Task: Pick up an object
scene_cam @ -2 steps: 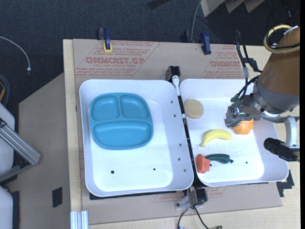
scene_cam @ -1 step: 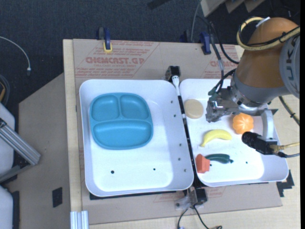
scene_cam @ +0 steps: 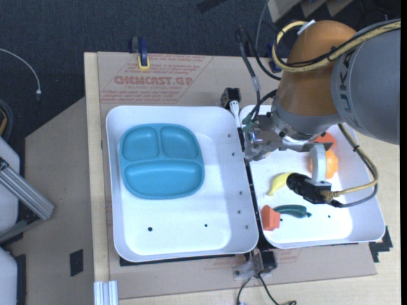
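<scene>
Toy banana (scene_cam: 278, 184): small, light, probably smooth rigid plastic, best pinched across its curved middle; lies just above the red block (scene_cam: 270, 217), gripper (scene_cam: 257, 139) higher above that block, its opening impossible to tell.

The right bin (scene_cam: 337, 232) contains four small items. A yellow banana (scene_cam: 278, 183) lies curved in the left half of the bin. A red-orange block (scene_cam: 270, 218) sits at the near-left corner, just beside the bin wall. A dark teal elongated piece (scene_cam: 294, 211) lies flat immediately right of the block. An orange item (scene_cam: 329, 161) with a pale side rests toward the far right, partly hidden. The left bin (scene_cam: 191, 243) holds a blue three-compartment plate (scene_cam: 163, 160), lying flat in its far half.
</scene>
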### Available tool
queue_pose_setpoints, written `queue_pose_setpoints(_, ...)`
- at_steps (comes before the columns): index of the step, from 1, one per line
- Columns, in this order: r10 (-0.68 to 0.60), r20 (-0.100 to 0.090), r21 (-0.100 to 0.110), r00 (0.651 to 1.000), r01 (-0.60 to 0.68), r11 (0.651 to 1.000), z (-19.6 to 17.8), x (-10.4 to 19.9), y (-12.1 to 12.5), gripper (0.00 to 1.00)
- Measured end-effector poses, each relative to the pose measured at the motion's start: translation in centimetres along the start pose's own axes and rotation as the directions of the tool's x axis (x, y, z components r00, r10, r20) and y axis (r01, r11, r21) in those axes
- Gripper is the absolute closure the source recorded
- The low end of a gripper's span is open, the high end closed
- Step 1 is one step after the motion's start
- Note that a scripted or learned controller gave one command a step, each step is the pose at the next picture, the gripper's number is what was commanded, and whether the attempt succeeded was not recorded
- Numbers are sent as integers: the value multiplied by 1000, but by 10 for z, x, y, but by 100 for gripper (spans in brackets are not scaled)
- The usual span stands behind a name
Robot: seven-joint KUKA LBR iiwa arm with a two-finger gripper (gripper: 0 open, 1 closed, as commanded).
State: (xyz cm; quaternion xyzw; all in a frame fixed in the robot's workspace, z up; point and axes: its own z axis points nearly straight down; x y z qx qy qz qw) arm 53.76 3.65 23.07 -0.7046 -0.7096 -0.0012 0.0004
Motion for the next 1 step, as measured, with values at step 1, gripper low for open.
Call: queue_pose_setpoints(1, 1, 1, 3, 1000, -1, 1000, 9, 50, 0, 100)
